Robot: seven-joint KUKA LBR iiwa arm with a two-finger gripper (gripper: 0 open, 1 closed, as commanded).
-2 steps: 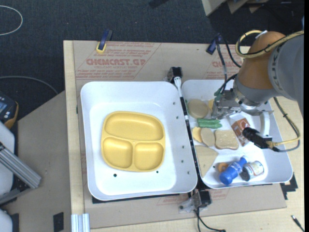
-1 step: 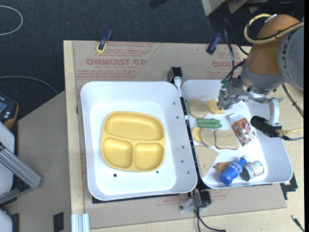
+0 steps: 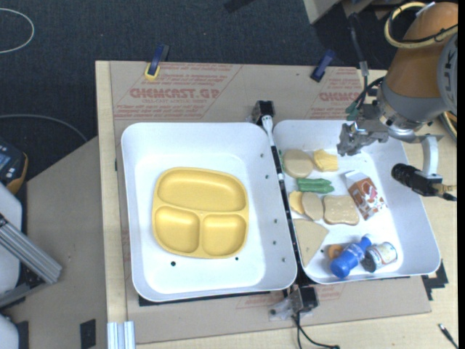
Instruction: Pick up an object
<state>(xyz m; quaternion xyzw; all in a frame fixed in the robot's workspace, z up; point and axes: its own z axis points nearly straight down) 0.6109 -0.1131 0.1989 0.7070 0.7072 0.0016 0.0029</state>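
Observation:
My gripper (image 3: 349,141) hangs over the back part of the right bin (image 3: 418,227), just right of a yellow cheese-like wedge (image 3: 326,161). Nothing shows in its grasp. Beside the wedge lies a round pale biscuit (image 3: 296,163). In front of these are a green bean pod (image 3: 314,185), a red and white snack packet (image 3: 365,197), a tan bread slice (image 3: 339,211) and two pale pieces (image 3: 305,206). Near the bin's front edge lie a blue bottle (image 3: 350,260), a small orange item (image 3: 332,251) and a small can (image 3: 384,254).
The left bin (image 3: 138,195) holds a yellow three-compartment tray (image 3: 200,211). A black divider strip (image 3: 280,187) runs between the bins. Clamps sit at the bench's back edge (image 3: 154,62).

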